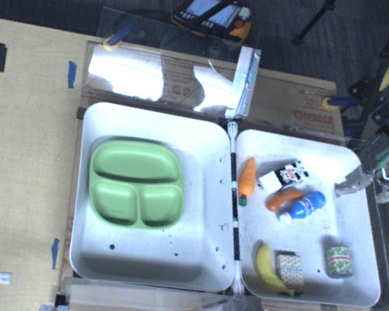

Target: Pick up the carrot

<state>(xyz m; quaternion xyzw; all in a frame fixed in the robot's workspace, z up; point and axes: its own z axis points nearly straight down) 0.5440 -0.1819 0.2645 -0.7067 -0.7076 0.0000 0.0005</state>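
The carrot (248, 177) is orange with a small green end pointing toward the front. It lies lengthwise along the left wall of the right bin (342, 157), close to the divider between the bins. My gripper (350, 183) hangs over the right bin's far right side, well to the right of the carrot and apart from it. Nothing is visible in its grasp.
The right bin also holds a black-and-white small box (291, 175), a blue and orange bottle (297, 204), a banana (267, 266), a patterned block (289, 269) and a green can (339, 260). The left bin (191, 261) holds a green divided plate (137, 181).
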